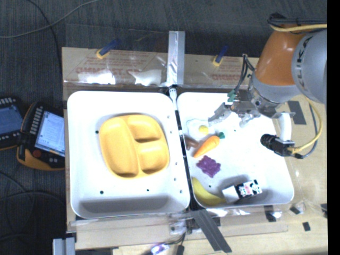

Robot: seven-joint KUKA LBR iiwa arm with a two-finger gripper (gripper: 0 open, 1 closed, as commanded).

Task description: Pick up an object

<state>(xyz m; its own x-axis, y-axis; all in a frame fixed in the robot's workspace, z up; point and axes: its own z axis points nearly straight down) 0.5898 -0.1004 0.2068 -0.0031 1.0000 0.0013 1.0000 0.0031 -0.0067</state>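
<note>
Orange carrot (206, 144) lies in the right bin (276, 163), touching the fried egg (197, 126) (purple grapes (209, 166) just below). My end effector (234, 114) hovers near them, its 2 fingers spread, gripping nothing.

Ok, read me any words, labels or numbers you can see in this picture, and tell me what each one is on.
Nothing reads clearly.
Red print on the clear plastic sheet behind the bins: too faint and blurred to read.
Grey letters on the arm at the right: cut off, unreadable.
Screen of the handheld pendant at the left: too small to read.
Pattern on the small black-and-white box in the right bin: no legible text.
</note>
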